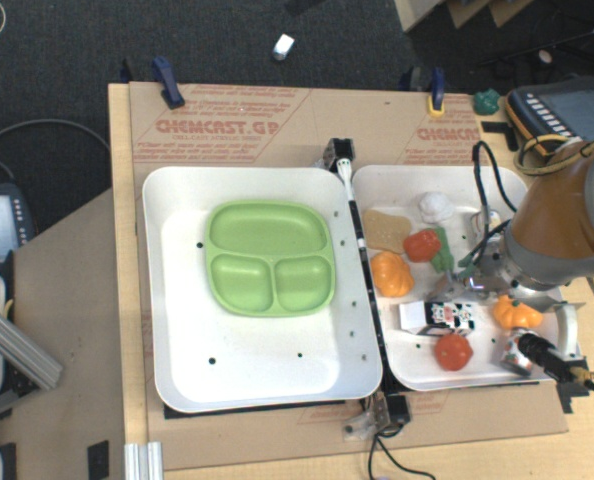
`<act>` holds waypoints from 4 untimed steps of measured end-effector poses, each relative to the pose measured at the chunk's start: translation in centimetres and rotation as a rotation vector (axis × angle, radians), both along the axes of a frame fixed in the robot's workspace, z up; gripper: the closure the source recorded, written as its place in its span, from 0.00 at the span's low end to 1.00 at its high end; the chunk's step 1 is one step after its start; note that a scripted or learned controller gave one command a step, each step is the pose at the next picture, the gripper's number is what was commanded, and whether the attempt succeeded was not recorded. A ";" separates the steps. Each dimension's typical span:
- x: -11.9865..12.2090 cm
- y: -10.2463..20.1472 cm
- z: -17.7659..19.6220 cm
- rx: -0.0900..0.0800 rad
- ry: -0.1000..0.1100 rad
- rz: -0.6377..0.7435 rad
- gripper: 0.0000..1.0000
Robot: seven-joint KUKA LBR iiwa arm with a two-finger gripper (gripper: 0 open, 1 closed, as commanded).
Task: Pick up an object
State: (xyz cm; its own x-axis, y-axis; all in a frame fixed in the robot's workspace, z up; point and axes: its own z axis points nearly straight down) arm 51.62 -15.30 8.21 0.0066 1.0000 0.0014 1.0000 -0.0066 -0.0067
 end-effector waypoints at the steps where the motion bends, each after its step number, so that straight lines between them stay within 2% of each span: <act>1: 6.6 4.9 0.3 -0.005 -0.006 0.002 0.00; 2: 10.3 5.0 0.3 -0.005 -0.011 0.007 0.00; 3: 10.3 5.0 1.5 -0.005 -0.015 0.007 1.00; 4: 10.3 5.0 1.4 -0.004 -0.013 0.007 0.00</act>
State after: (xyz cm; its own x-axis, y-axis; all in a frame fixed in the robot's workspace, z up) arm 61.89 -10.27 9.63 -0.0004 1.0000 -0.0030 1.0000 0.0004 0.0067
